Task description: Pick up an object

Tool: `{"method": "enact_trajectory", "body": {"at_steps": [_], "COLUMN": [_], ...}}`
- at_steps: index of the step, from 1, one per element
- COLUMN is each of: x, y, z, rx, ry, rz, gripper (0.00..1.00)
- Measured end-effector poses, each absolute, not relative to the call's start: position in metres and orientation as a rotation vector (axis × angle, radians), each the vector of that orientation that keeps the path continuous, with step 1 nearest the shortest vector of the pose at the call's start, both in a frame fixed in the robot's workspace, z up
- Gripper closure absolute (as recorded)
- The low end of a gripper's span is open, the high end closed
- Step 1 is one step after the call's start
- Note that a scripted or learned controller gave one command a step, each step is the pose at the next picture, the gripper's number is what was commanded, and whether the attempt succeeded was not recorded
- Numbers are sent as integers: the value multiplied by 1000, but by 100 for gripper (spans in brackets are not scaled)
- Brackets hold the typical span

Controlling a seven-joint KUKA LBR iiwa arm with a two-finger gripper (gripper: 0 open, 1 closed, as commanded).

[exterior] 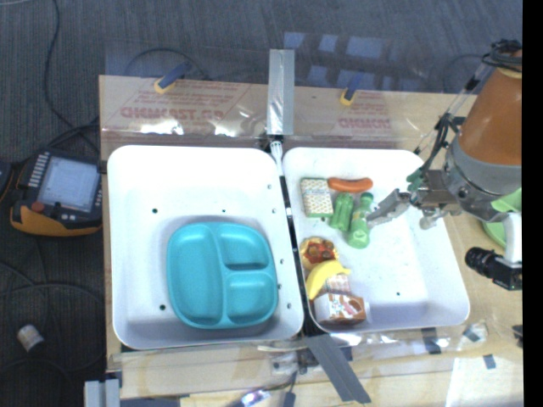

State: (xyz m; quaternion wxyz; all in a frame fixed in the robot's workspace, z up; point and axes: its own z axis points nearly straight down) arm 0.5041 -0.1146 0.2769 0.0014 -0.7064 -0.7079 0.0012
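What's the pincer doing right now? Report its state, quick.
Pincer: over the right bin, beside the green object; open or shut cannot be told.

1. One fixed camera looks down at a slant from above the left bin (136,185).
2. Set back, it takes in the right bin (424,270) beside it and surrounding carpet (85,24).

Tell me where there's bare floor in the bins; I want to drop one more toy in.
Left bin: bare strip behind and left of the blue tray. Right bin: open floor right of the banana and green item, below the pincer. Crowded: the right bin's left edge, hot dog down to packet.
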Motion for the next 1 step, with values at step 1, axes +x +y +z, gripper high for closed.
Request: {"method": "enact_trajectory", "body": {"at_steps": [1], "x": [545], "y": [-109], "z": [228], "rx": [-2304], "ry": [-2130], "rz": [4], "gripper": [0]}}
